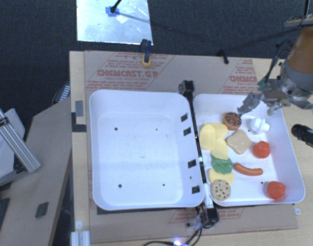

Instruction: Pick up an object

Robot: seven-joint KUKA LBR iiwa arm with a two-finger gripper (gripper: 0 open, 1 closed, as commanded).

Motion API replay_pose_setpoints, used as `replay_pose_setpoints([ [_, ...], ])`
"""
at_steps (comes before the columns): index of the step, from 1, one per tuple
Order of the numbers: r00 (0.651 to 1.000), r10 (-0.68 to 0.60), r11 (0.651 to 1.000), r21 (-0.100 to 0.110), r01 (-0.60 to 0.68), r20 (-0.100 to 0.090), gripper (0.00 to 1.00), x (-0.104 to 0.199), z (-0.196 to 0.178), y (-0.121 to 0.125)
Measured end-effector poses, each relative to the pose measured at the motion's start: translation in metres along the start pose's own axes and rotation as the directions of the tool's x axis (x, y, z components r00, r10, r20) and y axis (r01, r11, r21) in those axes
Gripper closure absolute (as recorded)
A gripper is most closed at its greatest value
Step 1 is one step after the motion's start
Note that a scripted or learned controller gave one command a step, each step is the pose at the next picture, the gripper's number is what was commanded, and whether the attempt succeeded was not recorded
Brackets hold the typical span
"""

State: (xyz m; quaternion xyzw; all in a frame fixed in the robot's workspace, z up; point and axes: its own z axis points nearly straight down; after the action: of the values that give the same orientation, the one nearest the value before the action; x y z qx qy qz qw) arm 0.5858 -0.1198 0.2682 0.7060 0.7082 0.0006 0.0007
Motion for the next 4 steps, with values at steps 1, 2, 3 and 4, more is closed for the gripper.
replay_pose_setpoints([
  [1, 1.0, 0.0, 1.0, 0.007, 0.0, 0.0, 0.0, -0.017, 0.13, 0.045],
  [2, 1.0, 0.0, 1.0, -0.016, 0.0, 0.004, 0.0, 0.006, 0.168, 0.082],
  [3, 1.0, 0.001, 1.0, -0.007, -0.001, 0.002, 0.0, 0.032, 0.18, 0.0],
  [4, 1.0, 0.002, 1.0, -0.013, -0.002, 0.007, 1.0, 0.029, 0.168, 0.004],
])
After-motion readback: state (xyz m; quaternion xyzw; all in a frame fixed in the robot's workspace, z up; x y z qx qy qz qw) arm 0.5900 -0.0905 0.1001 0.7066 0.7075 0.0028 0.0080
